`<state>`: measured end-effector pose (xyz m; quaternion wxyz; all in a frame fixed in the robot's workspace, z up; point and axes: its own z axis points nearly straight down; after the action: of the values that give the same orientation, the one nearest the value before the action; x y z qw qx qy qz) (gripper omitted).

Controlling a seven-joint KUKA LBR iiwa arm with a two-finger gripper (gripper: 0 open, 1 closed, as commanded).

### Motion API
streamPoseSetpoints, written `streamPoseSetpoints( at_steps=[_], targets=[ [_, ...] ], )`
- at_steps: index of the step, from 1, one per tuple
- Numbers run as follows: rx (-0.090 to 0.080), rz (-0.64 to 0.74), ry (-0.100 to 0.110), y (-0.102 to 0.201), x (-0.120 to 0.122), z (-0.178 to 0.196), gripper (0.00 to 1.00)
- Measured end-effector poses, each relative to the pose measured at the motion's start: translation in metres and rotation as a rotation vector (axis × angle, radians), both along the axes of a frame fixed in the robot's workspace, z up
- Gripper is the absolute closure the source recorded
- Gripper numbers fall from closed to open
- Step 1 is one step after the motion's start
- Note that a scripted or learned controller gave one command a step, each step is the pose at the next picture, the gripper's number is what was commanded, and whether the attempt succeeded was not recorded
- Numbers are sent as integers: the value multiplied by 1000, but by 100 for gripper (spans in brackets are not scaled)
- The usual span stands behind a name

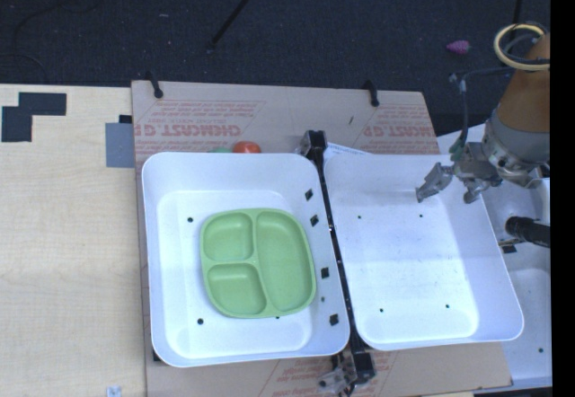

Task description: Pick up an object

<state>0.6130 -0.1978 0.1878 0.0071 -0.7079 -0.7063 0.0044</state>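
Camera view, from above at a slant. Hard bits first: the arm (526,90) is cut off at the right edge, so just the orange band and grey wrist show. The gripper (455,184) hangs over the far right corner of the right bin (422,296); two grey fingers (434,183) stick out apart from each other w/ nothing between them, so jaws look spread wide, though the metal parts blur together a bit. A small orange-red thing (246,148) peeks up behind the far wall of the left bin (171,207), mostly hidden, can't tell what it is; a sliver of green just left of it, also unclear. Black clips (314,145) sit where the two bins meet, detail too small to read.

Materials: both bins are shallow white plastic w/ rounded corners, smooth, few small dark dots on the floors. They sit on a cardboard sheet (269,117) w/ red print, upside down from here. Pale wood bench (63,251) to the left, dark carpet (269,9) at the far side.

Task's thing: a light green plate (258,262), rounded-rectangle shape, three compartments, matte plastic. It lies flat in the middle of the left bin, well apart from the gripper.
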Motion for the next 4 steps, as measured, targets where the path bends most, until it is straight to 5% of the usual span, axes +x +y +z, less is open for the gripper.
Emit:
streamPoseSetpoints(
  at_steps=[1,4],
  targets=[
    [-3,2,-14,0,3,9,0],
    [-2,5,-11,15,-5,-101,0]
  ],
)
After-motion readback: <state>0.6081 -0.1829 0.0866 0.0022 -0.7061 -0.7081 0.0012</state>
